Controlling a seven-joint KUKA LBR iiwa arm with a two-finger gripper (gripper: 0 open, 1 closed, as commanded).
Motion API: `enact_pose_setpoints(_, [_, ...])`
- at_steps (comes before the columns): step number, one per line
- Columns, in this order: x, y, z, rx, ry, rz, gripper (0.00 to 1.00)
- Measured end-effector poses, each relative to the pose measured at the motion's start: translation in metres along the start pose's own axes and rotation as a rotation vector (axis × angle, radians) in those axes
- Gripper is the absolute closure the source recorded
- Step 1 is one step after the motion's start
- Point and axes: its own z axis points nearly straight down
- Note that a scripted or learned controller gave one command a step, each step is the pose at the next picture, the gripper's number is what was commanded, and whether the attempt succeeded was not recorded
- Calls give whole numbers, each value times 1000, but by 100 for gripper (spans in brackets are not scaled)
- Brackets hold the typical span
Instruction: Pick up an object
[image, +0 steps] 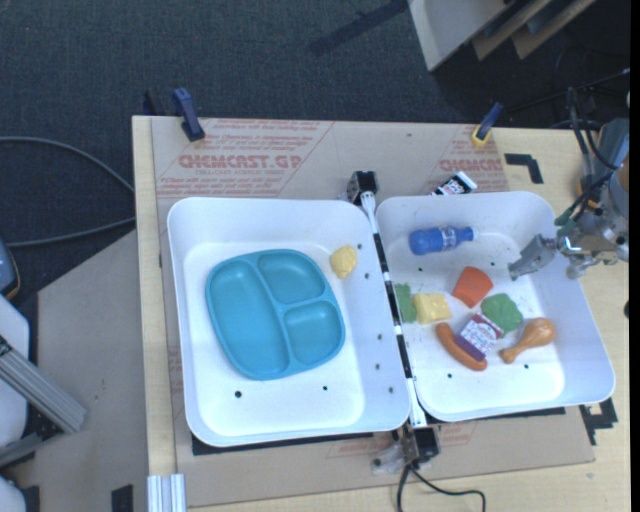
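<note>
pincer (540, 256) at right bin's (590, 370) 2 o'clock edge | grip state: cannot tell | blue bottle (439, 240) at its 9 o'clock, apart

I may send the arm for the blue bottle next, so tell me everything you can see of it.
The blue bottle lies on its side in the right bin, near the far wall, long axis running left to right. Its body is a deep, glossy blue that looks like plastic, and the narrower, paler neck end points right. Nothing touches it: the orange block sits apart, nearer the camera, and the gripper hangs off to its right over the bin, away from it. Any label or cap detail is too small to make out.
</note>
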Motion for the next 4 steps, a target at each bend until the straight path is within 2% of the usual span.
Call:
enact_pose_setpoints(1, [28,20,117,3,1,-1,0])
enact_pose_setpoints(2, [57,74,137,-4,-1,-1,0])
enact_pose_setpoints(3, [89,31,137,-2,0,0,0])
enact_pose_setpoints(4, [88,32,127,-4,-1,2,100])
